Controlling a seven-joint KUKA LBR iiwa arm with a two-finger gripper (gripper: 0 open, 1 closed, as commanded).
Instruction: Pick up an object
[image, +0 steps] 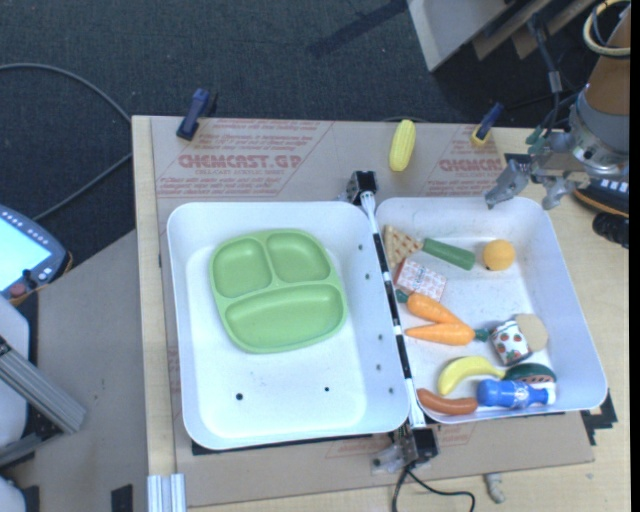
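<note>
Cardboard-topped surface (300, 165) on dark carpet (120, 50); gripper (528, 180) at 1 o'clock above right bin (570, 300), jaws spread wide, holding nothing; corn (402, 145) at 12.

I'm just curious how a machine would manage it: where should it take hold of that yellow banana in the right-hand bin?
Probably at the middle of the banana, coming straight down from above with the fingers across its narrow width. It lies flat and curved, with a sausage close below and a blue bottle beside its right end, so the upper side offers more room.

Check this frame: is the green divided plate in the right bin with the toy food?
No, the green divided plate lies alone in the left bin.
</note>
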